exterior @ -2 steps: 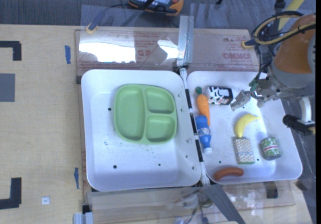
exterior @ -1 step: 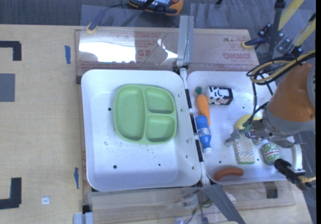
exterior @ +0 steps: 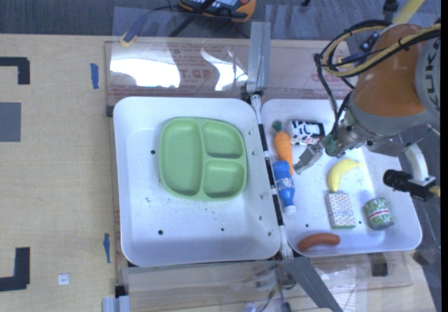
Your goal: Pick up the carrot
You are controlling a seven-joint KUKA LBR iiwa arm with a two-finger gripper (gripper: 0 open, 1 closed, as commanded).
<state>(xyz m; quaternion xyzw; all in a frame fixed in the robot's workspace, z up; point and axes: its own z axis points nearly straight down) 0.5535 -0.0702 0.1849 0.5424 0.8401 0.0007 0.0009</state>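
The light wooden bench [exterior: 49, 164] carries two shallow white plastic bins set side by side. The left white bin [exterior: 140, 234] holds a pale green three-compartment plate [exterior: 203, 158] lying flat near its centre. The right white bin [exterior: 402, 234] holds the small objects.

The grey arm with the orange band [exterior: 388, 83] reaches in from the right, above the upper part of the right bin. Its two-finger gripper [exterior: 308, 159] hangs over the bin's upper left area, just right of the carrot and not touching it. The fingers stand apart, with nothing between them.

The orange carrot with a green top [exterior: 282, 146] lies along the left wall of the right bin, top end toward the rear. Directly in front of it lies a blue and white bottle [exterior: 284, 185]. A black and white patterned item [exterior: 304, 132] sits near the rear wall, just right of the carrot top. A yellow banana [exterior: 340, 172] lies mid-bin, below the wrist. A small pink-patterned box [exterior: 341, 210] sits in front of the banana, a green-labelled can [exterior: 378, 213] to its right, and a red-brown sausage [exterior: 319, 240] near the front wall.
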